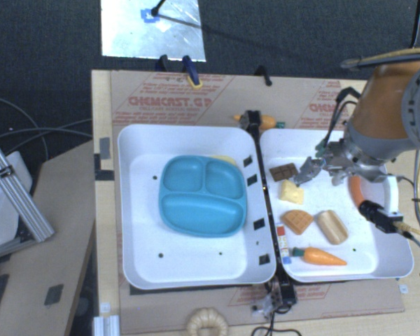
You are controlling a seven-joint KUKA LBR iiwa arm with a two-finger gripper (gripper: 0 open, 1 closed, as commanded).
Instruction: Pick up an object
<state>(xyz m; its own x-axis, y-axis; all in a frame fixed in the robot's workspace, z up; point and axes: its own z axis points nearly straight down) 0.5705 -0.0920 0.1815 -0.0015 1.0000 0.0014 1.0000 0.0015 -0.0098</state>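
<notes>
Your desk [168,93] is a cardboard sheet printed with red lettering, set on dark carpet, with a shiny foil sheet [152,18] lying beyond its far edge. The left bin [136,257] carries a blue divided plate [201,194]. In the right bin [392,261] you have a brown chocolate square [283,171], a pale cheese wedge [291,192], a tan waffle [297,221], a bread roll [332,227] and an orange carrot [320,257] near the front wall. The tool [309,169] hangs just right of the chocolate, above the cheese; you cannot tell how it is set.
</notes>
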